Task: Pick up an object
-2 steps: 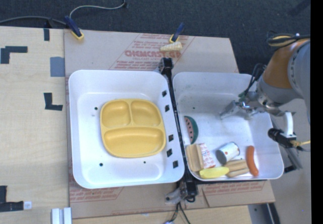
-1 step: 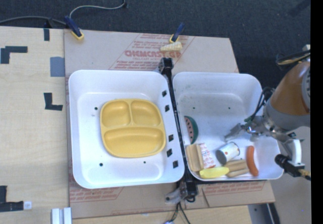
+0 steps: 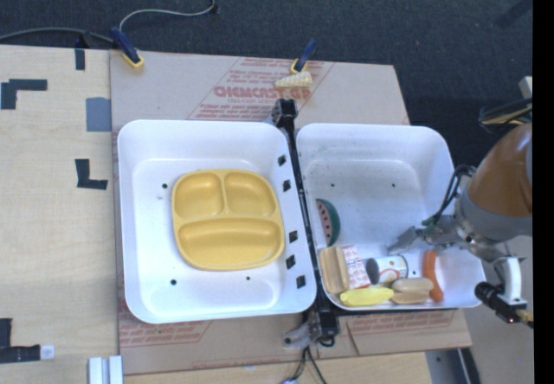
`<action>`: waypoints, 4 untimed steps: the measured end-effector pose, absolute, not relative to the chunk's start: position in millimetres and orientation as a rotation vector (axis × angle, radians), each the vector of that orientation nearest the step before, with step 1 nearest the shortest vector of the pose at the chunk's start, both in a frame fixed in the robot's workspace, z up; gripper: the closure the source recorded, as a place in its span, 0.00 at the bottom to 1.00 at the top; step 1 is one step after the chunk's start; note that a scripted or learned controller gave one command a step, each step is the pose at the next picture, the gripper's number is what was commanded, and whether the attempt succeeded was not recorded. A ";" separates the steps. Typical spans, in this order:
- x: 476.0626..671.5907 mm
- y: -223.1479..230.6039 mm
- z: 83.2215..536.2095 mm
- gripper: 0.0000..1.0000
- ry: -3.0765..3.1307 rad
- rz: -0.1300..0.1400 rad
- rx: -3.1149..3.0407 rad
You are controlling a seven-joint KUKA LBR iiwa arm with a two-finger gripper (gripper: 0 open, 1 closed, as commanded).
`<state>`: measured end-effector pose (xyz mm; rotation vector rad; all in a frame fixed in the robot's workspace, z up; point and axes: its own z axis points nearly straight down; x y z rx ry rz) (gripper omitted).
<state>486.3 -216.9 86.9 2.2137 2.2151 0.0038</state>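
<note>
Camera view has the hand (image 3: 414, 240) low inside the right bin (image 3: 372, 138), at its right side, with the grey-and-orange arm (image 3: 500, 192) behind it reaching in over the bin's right wall. Whether the hand is open or closed cannot be told from this angle, and nothing is seen held in it.

Just near of the hand lies a row of small items along the bin's near wall: an orange carrot-like piece (image 3: 431, 276), a tan bun-shaped piece (image 3: 411, 288), a yellow banana (image 3: 365, 296), a small can (image 3: 386, 269) on its side and a striped packet (image 3: 344, 266). A watermelon slice (image 3: 328, 220) sits at the bin's left wall.

The left bin (image 3: 138, 201) carries a yellow divided plate (image 3: 228, 220).

By my reading, the pick is not yet done: every item rests on a bin floor. Closing on one and lifting it remain.
</note>
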 end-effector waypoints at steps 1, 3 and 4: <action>486.5 -217.3 96.5 1.00 2.214 0.003 2.215; 484.0 -188.2 182.5 0.00 2.223 0.000 2.221; 511.4 -177.1 86.2 0.00 2.220 0.003 2.218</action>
